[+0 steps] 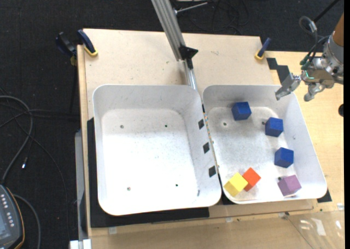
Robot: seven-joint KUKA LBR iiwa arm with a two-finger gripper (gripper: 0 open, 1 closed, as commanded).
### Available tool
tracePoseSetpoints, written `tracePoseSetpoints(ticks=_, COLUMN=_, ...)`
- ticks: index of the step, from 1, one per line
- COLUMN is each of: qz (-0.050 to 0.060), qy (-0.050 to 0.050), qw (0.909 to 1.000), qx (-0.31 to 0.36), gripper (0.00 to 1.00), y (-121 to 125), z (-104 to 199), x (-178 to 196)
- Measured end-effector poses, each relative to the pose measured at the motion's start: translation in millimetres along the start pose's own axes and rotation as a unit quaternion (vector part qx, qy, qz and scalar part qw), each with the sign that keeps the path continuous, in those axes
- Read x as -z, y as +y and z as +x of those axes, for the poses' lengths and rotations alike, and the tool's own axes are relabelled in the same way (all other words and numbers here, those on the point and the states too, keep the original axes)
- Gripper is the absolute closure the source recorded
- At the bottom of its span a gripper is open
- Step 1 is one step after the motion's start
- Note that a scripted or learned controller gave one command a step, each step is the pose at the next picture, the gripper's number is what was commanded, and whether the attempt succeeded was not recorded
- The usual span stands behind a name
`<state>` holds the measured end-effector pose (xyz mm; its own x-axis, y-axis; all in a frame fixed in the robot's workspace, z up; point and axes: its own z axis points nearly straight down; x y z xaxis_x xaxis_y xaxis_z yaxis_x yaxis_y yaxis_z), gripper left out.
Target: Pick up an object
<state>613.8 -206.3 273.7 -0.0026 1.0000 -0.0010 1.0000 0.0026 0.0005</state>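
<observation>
Two smooth, speckled white plastic bins [109,100] rest on a matt, pale wooden bench [142,56] beside a ribbed metal pole [164,12].

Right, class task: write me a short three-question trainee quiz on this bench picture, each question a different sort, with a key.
1. How many blue cubes lie in the right bin?
2. True or false: the yellow cube touches the orange cube.
3. Which cube lies nearest the gripper? A purple cube; B yellow cube; C blue cube by the right wall.

Key: 1. Three. 2. True. 3. C.
</observation>
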Motion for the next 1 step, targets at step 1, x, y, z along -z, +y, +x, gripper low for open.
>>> tracePoseSetpoints(ticks=1, qz=0.002, qy=0.001, qw=1.0, qx=0.001, gripper=0.0, y=-4.4, z=28.0, x=-26.7)
